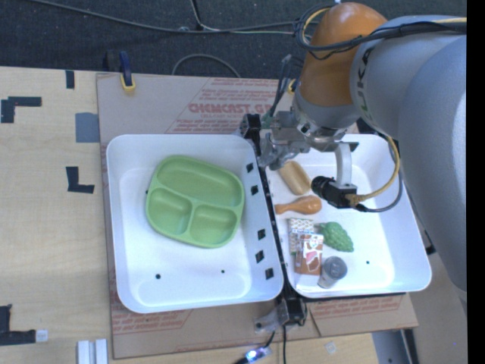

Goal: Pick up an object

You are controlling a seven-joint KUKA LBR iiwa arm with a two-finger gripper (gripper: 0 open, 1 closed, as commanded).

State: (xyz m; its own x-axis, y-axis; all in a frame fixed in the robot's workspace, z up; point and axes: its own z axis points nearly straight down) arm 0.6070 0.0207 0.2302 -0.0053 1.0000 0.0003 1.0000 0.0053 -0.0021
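My gripper (277, 158) hangs over the back left part of the right bin (394, 268), just above and left of a tan bread roll (295, 178). Below the roll lies an orange drumstick-shaped toy (300, 205). Further toward the front sit a green broccoli-like piece (336, 236), a brown and white snack packet (305, 250) and a small grey can (332, 270). Nothing shows between the gripper's fingers.
The left bin (129, 279) holds a green divided tray (195, 201). A black-marked divider (261, 218) runs between the bins. The arm's orange band and grey body cover the back right of the right bin. Cables lie behind the bench.
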